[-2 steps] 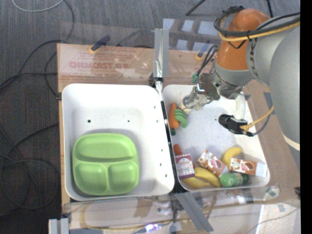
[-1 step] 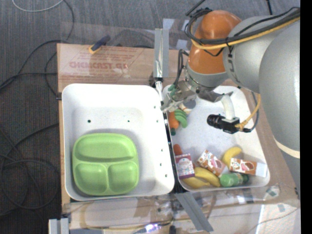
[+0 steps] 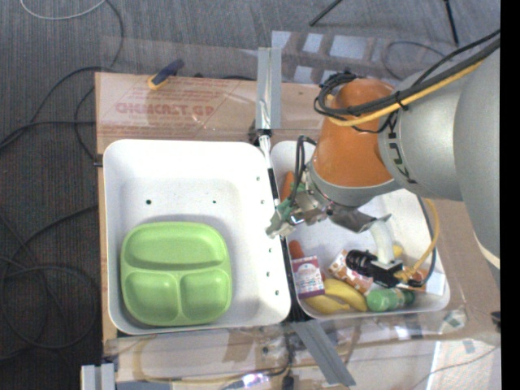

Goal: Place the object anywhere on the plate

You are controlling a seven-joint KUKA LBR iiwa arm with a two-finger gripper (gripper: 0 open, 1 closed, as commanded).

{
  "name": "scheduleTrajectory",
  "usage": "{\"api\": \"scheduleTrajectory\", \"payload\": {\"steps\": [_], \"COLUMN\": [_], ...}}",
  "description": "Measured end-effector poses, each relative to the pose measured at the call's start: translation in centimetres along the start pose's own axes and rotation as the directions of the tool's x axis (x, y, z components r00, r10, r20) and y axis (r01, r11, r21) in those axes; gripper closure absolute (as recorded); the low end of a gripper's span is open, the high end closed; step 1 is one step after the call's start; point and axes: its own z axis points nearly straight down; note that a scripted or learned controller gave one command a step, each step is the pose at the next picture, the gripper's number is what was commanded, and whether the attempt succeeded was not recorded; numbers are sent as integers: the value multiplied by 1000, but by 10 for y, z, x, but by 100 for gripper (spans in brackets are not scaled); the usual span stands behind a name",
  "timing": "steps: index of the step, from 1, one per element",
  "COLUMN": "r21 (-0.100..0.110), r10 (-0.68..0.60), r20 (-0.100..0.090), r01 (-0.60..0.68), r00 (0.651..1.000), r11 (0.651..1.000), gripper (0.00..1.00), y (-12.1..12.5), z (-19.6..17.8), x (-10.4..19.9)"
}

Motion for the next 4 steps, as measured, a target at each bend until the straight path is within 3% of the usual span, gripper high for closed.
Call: {"api": "scheduleTrajectory", "payload": {"steps": [1,2,3,4], "r21": [2,2,2,-6], "r10": [88,-99,-430,-428], "r20": [0,1,0,-2], "r01": [-88,99,430,428], "r00": [996,995,903,904], "r11": [996,995,903,904], "gripper": [100,100,100,100], "y": [-29,0,15,100], "z": [0,13,39,85], "x": [48,133,178,131]}}
